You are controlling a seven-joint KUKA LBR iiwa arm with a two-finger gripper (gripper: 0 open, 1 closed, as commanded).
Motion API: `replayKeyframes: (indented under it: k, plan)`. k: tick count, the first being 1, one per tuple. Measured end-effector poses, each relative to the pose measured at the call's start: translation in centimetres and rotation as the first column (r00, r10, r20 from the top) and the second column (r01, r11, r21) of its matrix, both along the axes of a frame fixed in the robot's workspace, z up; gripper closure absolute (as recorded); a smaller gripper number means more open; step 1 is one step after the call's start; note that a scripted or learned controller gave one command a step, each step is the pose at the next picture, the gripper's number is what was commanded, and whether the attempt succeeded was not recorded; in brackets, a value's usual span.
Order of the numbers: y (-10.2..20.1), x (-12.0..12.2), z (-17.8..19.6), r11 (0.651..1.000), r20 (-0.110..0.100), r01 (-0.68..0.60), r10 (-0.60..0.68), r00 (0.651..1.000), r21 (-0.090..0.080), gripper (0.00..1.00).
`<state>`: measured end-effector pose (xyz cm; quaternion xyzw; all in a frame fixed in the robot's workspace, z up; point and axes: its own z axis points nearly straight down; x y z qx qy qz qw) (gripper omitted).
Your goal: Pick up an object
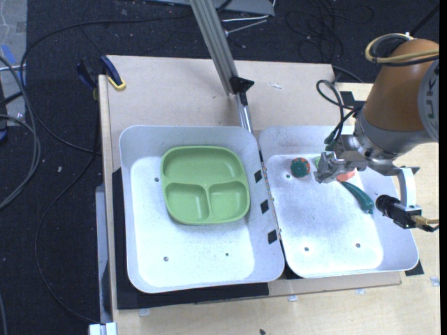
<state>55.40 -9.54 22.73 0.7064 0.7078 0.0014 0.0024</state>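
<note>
- Gripper [326, 171] low over the right bin [335, 250], near its upper edge; whether it is parted or closed, or has hold of anything, cannot be told from here.
- Small ball [300, 167], green with an orange patch, lies just beside the gripper on its outer side, towards the left bin [195, 257].
- Teal tool [359, 195] and an orange-red piece [346, 176] close on its arm side.
- Ball looks light and stiff but prone to roll; best pinched across its middle.
- Green divided plate [206, 185] well apart, in the left bin.
</note>
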Motion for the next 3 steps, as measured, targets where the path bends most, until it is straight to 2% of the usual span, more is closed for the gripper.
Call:
replayKeyframes:
  k: [1,2,3]
  plan:
    - [5.1,-1.8,-1.0,1.0,-0.008,-0.005,0.005,1.0,0.003,1.0]
    - [10.2,-2.6,-0.3,1.0,-0.006,-0.006,0.006,1.0,0.004,1.0]
    - [15.2,-4.6,-1.0,1.0,-0.009,-0.006,0.006,1.0,0.003,1.0]
